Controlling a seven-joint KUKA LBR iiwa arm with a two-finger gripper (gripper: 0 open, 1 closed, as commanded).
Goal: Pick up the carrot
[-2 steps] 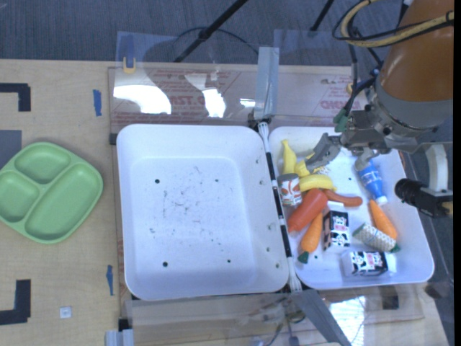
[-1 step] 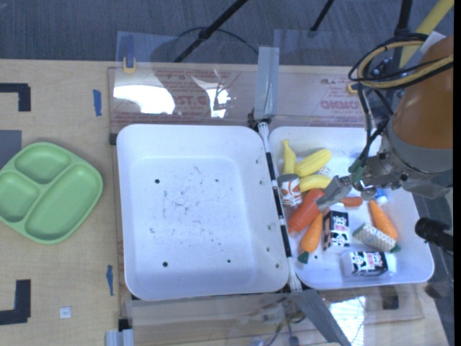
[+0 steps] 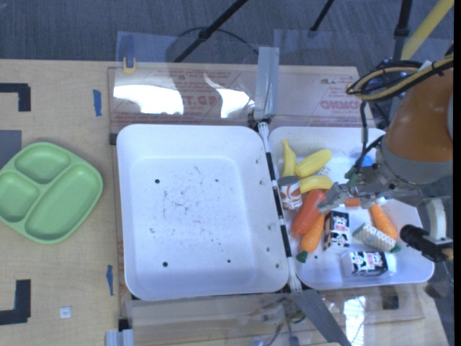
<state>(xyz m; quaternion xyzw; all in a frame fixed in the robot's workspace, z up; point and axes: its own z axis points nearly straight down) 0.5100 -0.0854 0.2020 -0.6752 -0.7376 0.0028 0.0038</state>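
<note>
Two carrots lie side by side at the left of the right bin: a red-orange carrot and, just right of it, a lighter orange carrot. A third, shorter orange carrot lies farther right. My gripper hangs low over the middle of the right bin, just right of the upper ends of the two carrots and left of the short one. The grey wrist and orange band rise behind it to the right. I see nothing held in it.
Yellow bananas and a red-and-white can crowd the right bin's upper left. Cow-patterned cartons and a beige block lie below the gripper. The left bin adjoins; a green divided plate sits on the bench at far left.
</note>
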